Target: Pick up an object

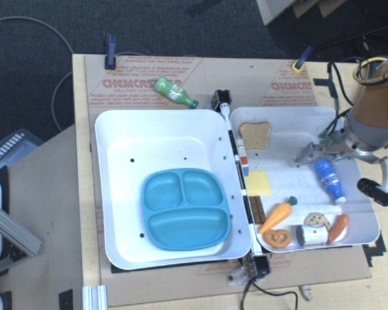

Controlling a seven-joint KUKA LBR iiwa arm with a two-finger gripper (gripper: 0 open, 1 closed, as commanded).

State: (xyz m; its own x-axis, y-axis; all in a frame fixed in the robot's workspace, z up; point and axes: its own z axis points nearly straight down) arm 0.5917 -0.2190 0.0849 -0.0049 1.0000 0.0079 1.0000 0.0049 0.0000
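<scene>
- Blue bottle [328,179] is lying on its side in the right bin [291,118], at the right of the frame, its white cap pointing toward the lower right; it is the thing closest beneath the arm, so I am judging it to be the likely pick.
- It is looking like a small toy, probably light and stiff, with a smooth round body that may be slippery and may roll; taking hold across the middle of the body, square to its length, is seeming the safest choice.
- Gripper [318,150] is hanging just above and to the upper left of the bottle, under the grey wrist with its orange band at the right edge of the frame; whether its claw is spread or pressed together I cannot tell, and nothing is visibly sitting in it.
- Other things are lying in the same bin: a bread slice [255,135] at the upper left, a yellow square [258,183] below it, a carrot [275,216] and a sausage [338,227] along the lower edge.
- Blue tray [185,208] is sitting in the left bin [116,134], well apart from the bottle.
</scene>
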